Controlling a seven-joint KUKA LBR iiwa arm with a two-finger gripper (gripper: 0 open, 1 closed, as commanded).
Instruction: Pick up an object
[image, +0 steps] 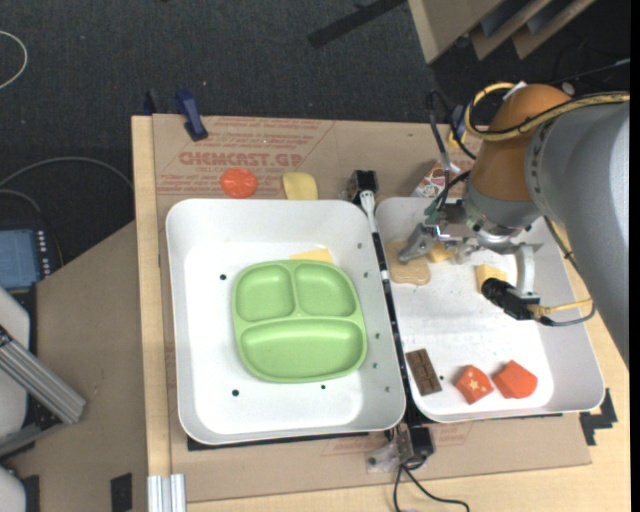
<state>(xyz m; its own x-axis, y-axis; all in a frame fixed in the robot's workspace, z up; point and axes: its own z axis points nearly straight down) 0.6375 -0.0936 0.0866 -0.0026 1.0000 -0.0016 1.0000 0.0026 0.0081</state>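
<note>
The gripper (440, 238) hangs low over the right bin's (560, 385) far-left corner, seemingly touching a tan piece (409, 270); whether its jaws are parted, I cannot tell.

One fixed camera looks down at a slant from above the brown cardboard-covered worktop (160, 330); both shallow white plastic bins (200, 390) fit in frame; moderately near.

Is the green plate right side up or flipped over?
Right side up. The green plate in the left bin shows three hollow sections facing up.
</note>
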